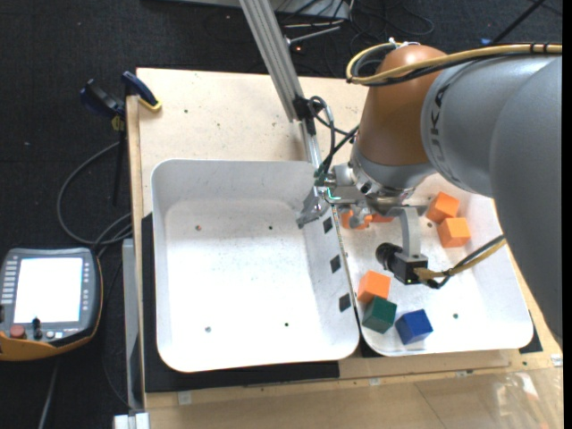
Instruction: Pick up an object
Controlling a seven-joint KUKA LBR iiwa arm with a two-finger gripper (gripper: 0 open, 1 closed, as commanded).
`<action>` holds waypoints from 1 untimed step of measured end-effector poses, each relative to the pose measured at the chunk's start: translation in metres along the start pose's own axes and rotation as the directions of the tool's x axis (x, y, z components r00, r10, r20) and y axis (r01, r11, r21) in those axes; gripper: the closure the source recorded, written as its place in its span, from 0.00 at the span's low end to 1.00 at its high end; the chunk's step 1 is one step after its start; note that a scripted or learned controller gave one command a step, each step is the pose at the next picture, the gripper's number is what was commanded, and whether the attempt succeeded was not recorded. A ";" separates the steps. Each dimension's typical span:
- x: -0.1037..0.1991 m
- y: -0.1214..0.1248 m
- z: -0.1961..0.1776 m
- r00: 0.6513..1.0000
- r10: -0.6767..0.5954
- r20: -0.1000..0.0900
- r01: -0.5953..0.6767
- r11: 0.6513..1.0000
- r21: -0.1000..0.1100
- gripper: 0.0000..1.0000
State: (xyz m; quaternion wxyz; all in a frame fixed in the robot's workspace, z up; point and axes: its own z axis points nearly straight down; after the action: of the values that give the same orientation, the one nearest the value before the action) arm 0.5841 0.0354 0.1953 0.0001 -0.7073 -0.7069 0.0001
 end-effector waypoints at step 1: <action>0.010 0.005 0.000 1.000 -0.004 0.000 0.004 1.000 -0.001 0.00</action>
State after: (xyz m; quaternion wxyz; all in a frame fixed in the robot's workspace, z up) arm 0.5892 0.0454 0.1954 0.0000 -0.7061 -0.7081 -0.0003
